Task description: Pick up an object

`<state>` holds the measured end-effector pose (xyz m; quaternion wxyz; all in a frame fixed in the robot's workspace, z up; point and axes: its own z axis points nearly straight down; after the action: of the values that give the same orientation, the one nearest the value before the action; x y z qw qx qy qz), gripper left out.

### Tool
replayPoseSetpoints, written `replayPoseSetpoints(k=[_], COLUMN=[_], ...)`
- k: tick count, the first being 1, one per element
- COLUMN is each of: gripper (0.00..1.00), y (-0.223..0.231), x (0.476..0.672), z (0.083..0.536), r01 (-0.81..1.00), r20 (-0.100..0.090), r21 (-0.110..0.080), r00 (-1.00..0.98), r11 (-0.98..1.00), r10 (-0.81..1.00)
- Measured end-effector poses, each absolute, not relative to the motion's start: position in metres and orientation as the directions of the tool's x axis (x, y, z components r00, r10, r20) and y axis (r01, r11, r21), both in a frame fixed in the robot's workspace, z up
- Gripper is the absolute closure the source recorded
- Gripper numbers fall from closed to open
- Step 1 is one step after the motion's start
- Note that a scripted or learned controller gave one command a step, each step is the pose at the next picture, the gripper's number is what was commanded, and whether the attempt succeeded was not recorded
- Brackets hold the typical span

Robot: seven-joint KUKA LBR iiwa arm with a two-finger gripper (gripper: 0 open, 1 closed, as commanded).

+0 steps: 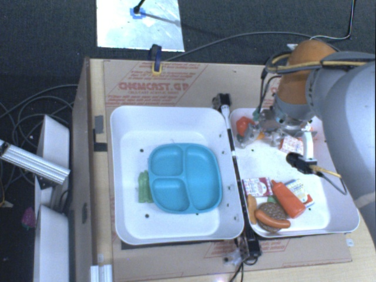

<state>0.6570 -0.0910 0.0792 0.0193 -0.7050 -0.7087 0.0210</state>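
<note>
The pick was not yet done: nothing showed lifted clear of either bin, and all the things lay on the bin floors. The gripper [257, 128] was low in the far left corner of the right bin [267, 160]. Whether it was spread or pressed together could not be told, since the wrist above hid it.

Just to its left, close against the bin's corner, lay a small red-orange object [242, 124], by my judgement the likeliest target. Whether the gripper touched it could not be told. What was left, then, was a firm grasp and a lift.

The object looked small, rounded and glossy, probably a light plastic toy food. Part of it was hidden, so its exact shape stayed unclear.

Other candidates lay in the same bin: a red and white carton [292, 144] just right of the gripper, and nearer, a red and white packet [257, 187], an orange carrot-like toy [288, 198] and a brown sausage toy [272, 216]. The left bin [176, 125] held a blue divided plate [185, 177] with a green piece [143, 187] at its left edge
</note>
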Motion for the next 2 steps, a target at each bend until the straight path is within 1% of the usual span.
replayPoseSetpoints(k=[1,2], gripper=[0.00,0.00], y=[-0.0920,-0.0924], x=[0.6572,0.6579], z=[0.0792,0.0871], r01=[0.998,0.999], r20=[0.001,-0.001], r21=[-0.057,-0.049], r00=[-0.005,-0.004], r11=[0.005,0.004], r10=[1.000,1.000])
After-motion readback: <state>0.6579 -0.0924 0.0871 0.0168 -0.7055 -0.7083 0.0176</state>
